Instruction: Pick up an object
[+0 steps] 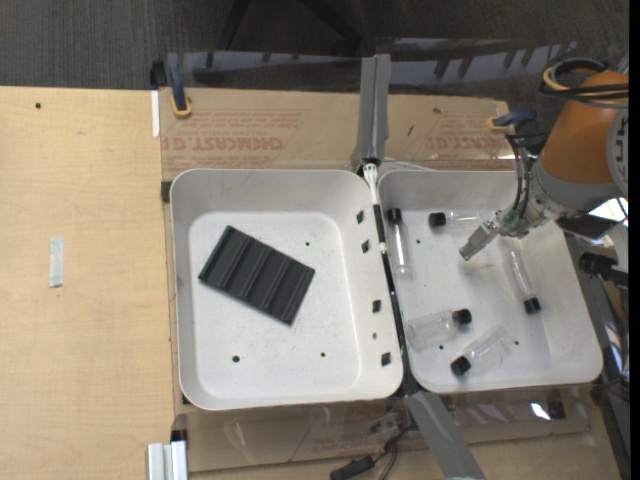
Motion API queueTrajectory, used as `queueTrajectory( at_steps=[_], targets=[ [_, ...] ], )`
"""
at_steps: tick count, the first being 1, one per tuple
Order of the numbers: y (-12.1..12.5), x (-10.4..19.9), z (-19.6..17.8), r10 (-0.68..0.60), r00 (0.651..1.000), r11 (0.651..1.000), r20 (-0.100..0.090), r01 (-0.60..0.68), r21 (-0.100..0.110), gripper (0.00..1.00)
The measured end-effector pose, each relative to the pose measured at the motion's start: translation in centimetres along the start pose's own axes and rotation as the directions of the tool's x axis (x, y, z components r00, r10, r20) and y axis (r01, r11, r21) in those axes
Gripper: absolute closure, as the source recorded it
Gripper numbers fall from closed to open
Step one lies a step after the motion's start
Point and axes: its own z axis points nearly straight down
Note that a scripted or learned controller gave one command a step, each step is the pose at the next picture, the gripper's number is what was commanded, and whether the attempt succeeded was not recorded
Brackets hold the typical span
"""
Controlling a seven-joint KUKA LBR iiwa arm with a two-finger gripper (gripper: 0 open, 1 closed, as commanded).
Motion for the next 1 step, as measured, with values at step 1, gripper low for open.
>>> queueTrajectory(
  at_steps=[1],
  targets=[
    [0.00,0.00,0.00,0.000,1.000,1.000,0.000,0.000,0.000,0.00]
  ],
)
